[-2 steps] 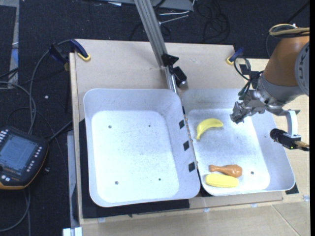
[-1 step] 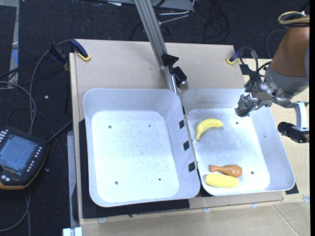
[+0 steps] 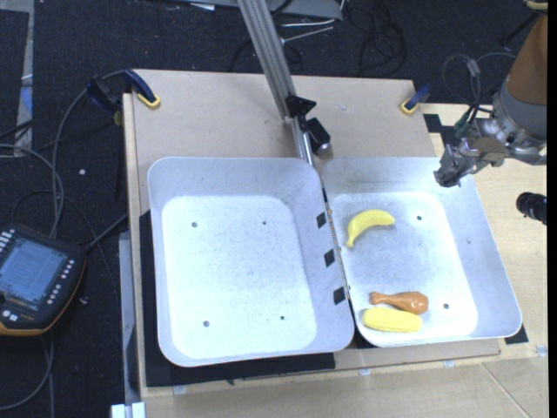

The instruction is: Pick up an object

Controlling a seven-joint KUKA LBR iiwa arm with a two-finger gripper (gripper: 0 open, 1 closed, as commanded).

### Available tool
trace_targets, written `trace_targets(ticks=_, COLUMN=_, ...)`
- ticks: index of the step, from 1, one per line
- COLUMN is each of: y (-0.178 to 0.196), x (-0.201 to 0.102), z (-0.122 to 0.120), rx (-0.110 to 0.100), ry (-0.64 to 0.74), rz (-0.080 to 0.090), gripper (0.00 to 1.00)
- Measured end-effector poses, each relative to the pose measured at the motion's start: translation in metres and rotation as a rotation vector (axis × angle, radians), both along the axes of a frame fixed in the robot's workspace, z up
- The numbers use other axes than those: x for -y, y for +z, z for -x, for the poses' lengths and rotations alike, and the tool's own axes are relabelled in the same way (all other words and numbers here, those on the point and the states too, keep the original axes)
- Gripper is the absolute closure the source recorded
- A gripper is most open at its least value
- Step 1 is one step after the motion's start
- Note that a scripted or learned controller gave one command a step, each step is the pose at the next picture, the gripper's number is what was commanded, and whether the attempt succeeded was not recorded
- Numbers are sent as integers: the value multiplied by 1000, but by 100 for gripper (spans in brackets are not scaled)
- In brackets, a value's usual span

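A yellow banana (image 3: 369, 225) lies in the upper left part of the right bin (image 3: 487, 259). Near that bin's front edge a brown drumstick-shaped toy (image 3: 401, 300) rests just above a yellow oblong toy (image 3: 392, 320), the two touching. My gripper (image 3: 450, 175) hangs over the right bin's far right corner, well to the right of the banana and apart from every object. Nothing shows between its tips.
The left bin (image 3: 157, 233) sits beside the right one, joined along a middle seam with black clips (image 3: 330, 255). A slanted metal pole (image 3: 270, 50) rises from the bench's back. Yellow clamps (image 3: 148, 100) mark the bench's far corners. A teach pendant (image 3: 30, 277) lies at left.
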State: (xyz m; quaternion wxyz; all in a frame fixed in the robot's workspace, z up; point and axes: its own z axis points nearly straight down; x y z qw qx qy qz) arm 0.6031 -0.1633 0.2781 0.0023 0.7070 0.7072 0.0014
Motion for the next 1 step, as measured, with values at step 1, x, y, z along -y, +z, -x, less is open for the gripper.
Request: trace_targets(ticks=1, y=-17, x=-49, z=-7, rx=-6, ry=4, rz=-2, gripper=100)
